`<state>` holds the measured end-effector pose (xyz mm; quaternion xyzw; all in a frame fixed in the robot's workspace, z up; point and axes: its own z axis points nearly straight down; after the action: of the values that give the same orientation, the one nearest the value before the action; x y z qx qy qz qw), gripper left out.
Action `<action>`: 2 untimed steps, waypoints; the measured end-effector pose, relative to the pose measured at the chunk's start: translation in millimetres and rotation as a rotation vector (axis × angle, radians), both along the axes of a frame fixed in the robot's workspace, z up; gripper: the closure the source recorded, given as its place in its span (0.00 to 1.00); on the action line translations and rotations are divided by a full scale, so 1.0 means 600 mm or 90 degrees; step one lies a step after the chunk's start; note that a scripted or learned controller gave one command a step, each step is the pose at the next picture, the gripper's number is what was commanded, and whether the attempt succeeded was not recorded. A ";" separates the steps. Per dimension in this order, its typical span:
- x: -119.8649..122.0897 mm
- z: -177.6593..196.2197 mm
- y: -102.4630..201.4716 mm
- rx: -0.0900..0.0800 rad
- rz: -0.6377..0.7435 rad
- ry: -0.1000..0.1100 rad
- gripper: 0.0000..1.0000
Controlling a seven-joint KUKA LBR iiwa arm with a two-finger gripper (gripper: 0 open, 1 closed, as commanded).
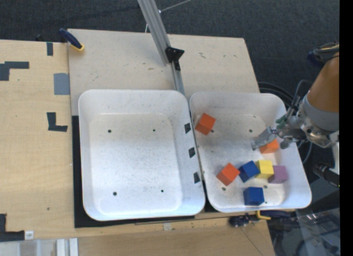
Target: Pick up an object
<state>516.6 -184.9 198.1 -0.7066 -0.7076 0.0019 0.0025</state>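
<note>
You are looking down at a slant on a pale wooden desk (138, 56) carrying two shallow white bins side by side. The left bin (88, 139) has a speckled floor. Take the right bin (231, 106) as your landmark: all the blocks lie inside it.

An orange block (205, 123) sits alone near the bin's upper left part, well apart from the rest. A cluster lies toward the bin's lower right: a second orange block (227, 173), just beside it a blue block (249, 170), then a yellow block (266, 168) and a purple block (278, 174) close together. Another blue block (253, 195) rests nearest the bin's front wall.

The grey arm with its orange band (325, 92) reaches in over the bin's right rim. Its claw (267, 138) hangs low over the right side of the bin, directly at a small orange piece (270, 147) that shows just under its tip. You cannot tell from this angle whether the claw is spread or closed, or whether it grips that piece

A slanted metal rail (151, 12) crosses the desk above the bins
</note>
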 end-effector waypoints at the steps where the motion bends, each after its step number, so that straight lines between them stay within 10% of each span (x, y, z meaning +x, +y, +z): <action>1: 0.006 -0.094 -0.013 0.000 -0.001 0.001 0.00; 2: 0.005 -0.182 -0.011 -0.001 0.000 -0.002 0.00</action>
<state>519.4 -191.7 89.2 -0.7068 -0.7075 0.0014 0.0010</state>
